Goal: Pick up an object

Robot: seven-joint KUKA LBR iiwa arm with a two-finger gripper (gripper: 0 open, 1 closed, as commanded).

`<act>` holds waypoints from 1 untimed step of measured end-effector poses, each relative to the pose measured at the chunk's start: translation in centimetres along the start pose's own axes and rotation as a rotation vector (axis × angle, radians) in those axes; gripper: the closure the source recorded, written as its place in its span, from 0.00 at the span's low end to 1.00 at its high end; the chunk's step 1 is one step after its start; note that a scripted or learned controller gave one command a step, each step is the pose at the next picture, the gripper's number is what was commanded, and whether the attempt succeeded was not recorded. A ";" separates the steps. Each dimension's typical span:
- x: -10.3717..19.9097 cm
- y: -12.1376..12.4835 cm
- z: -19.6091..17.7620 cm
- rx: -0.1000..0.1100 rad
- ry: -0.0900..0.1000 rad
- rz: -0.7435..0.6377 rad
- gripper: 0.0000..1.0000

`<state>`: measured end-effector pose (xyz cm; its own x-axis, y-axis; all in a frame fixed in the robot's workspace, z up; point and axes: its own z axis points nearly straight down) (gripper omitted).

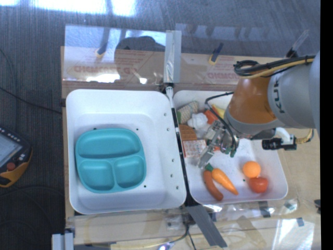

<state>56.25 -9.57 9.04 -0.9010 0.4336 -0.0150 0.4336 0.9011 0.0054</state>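
The right bin holds several toy foods. A carrot and a brownish-red sausage lie near its front. An orange and a tomato sit at the front right. A red-and-white packet, a brown box and a white lump crowd the bin's left side. My gripper hangs over the middle-left of this bin, just right of the packet and above the carrot's green top. It looks open, with nothing between its fingers.
The left bin carries a teal divided plate. A yellow item and a striped item lie at the back of the right bin. The arm's orange band covers that bin's back right.
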 end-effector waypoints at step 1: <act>-2.9 1.4 0.1 0.004 0.008 0.119 0.00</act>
<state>59.47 -9.54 8.95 -0.8435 0.5371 -0.0070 0.5371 0.8435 0.0026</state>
